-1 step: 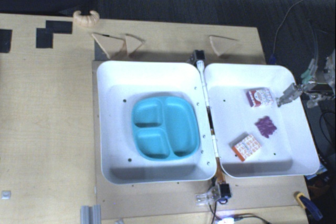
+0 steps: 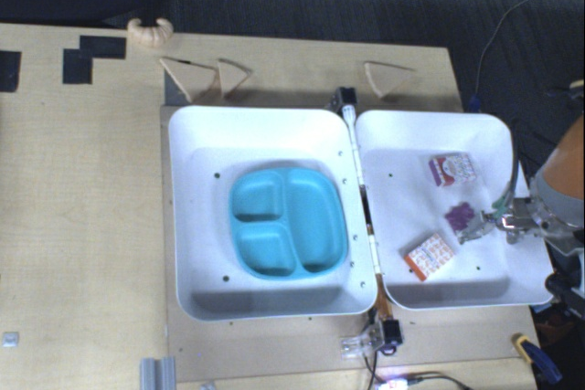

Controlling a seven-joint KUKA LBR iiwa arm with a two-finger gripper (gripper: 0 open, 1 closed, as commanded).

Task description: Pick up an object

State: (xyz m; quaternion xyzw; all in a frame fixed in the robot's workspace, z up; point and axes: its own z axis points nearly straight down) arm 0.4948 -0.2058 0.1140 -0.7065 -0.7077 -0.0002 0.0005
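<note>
I am at the approach step, with my end effector (image 2: 477,228) low in the right bin (image 2: 402,280), just beside the small purple object (image 2: 460,216); I cannot tell its state, and next comes settling over it.

Bench (image 2: 82,224): pale wood-toned top. Directly on it: two shallow white bins, left bin (image 2: 196,196) and right bin (image 2: 402,142), touching along a centre seam; three folded tan wedge pieces (image 2: 196,73) just behind the bins; a small beige object (image 2: 149,32) near the back edge.
</note>
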